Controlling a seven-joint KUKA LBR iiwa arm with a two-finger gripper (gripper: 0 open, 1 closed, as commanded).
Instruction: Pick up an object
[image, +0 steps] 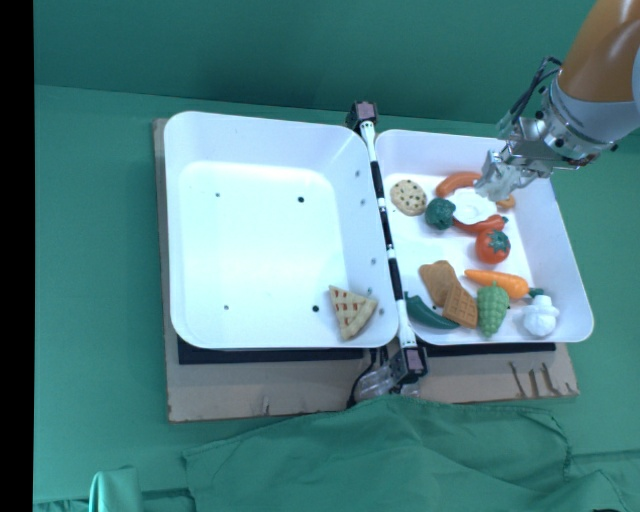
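Right now we have our two-finger gripper (497, 183) low over the far part of the right-hand shallow white bin (565, 270), its tip among a tight cluster of plastic toy foods. We cannot tell how it is set at the tip, nor whether it holds anything — the pieces sit too close together there.

Just beside it lie a curved orange sausage-like piece (457, 183), a flat white fried-egg piece (470, 210), a dark green broccoli floret (439, 213) and a red tomato with a green cap (492, 245). Any of these could be our pick, and that is the trouble: we judge a closing grip may catch two at once, or nudge the flat egg aside without lifting it.

The sausage piece's rounded shape looks likely to squirt out sideways under a pinch. Nearer us, the orange carrot (497, 282) and tan waffle wedge (453, 292) lie well apart from the tip. A lone waffle slice (351, 311) sits in the left-hand white bin (200, 150).
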